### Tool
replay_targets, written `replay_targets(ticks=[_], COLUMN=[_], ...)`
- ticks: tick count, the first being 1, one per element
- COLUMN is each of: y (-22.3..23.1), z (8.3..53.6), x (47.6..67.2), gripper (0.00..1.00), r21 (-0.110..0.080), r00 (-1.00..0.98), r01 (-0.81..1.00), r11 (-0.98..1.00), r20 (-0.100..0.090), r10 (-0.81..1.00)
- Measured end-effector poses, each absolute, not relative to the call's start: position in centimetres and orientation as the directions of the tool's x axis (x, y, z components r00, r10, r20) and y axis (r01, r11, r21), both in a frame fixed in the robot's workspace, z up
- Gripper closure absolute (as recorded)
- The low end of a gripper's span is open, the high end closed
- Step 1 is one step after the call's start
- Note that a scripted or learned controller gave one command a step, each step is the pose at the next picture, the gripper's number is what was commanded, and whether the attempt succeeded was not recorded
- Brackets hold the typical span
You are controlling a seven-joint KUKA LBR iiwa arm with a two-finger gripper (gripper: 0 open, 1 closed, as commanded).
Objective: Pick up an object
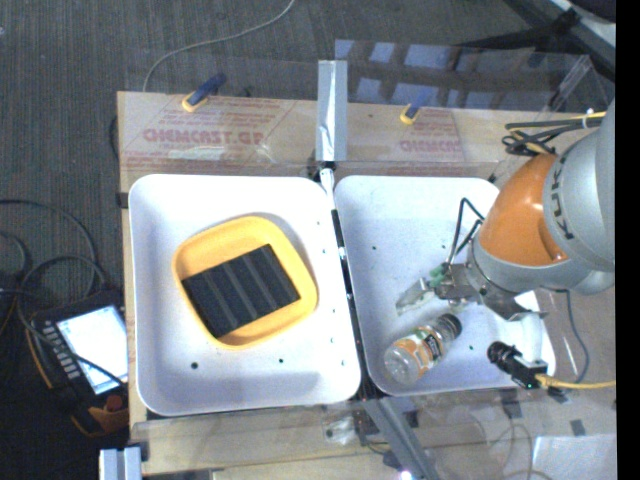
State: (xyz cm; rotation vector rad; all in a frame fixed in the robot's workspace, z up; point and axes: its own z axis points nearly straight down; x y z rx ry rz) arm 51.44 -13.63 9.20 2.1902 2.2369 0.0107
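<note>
1. The arm (545, 218) comes in from the right edge of the frame over the right bin (400, 218). That fits, since the one loose small thing lies there.
2. The gripper (424, 288) is in the middle of that bin, aimed toward frame left. It's small and glary, so I cannot tell whether it is apart or together. I see nothing clamped in it.
3. The bottle (421, 346) is small and clear with a dark cap and an orange label. It lies on its side in the lower part of the right bin, cap end toward the upper right. It sits just below the gripper in the frame. They look apart, but I can't rule out contact.
4. I take the bottle as the target. On its side it can roll, so I'd grip across the body, not along it.
5. The left bin (150, 268) holds a yellow dish (200, 258) with a black ridged pad (242, 288) lying inside it. Both sit mid-bin, turned at an angle and well apart from the gripper. The dish is broad and flat, a poor pinch, so I'd skip it.
6. The pick is not yet made, as the bottle rests on the bin floor. Next I'd shift toward the lower frame and centre over the body.
7. The bottle is near the bin's lower wall. A nudge could roll it against the wall or let it slip out.
</note>
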Motion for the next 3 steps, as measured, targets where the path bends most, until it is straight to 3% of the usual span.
replay_targets(ticks=[1, 2, 3], y=[-11.6, -15.5, -15.4], z=[9.2, 9.3, 10.3], x=[53.5, 49.1, 49.2], gripper=[0.00, 0.00, 1.00], r21=[0.013, 0.020, 0.023], r00=[0.009, -0.150, -0.150], r01=[1.000, 0.989, 0.988], r11=[-0.009, 0.150, 0.150], r20=[-0.006, -0.008, -0.008], r10=[1.000, 0.989, 0.989])
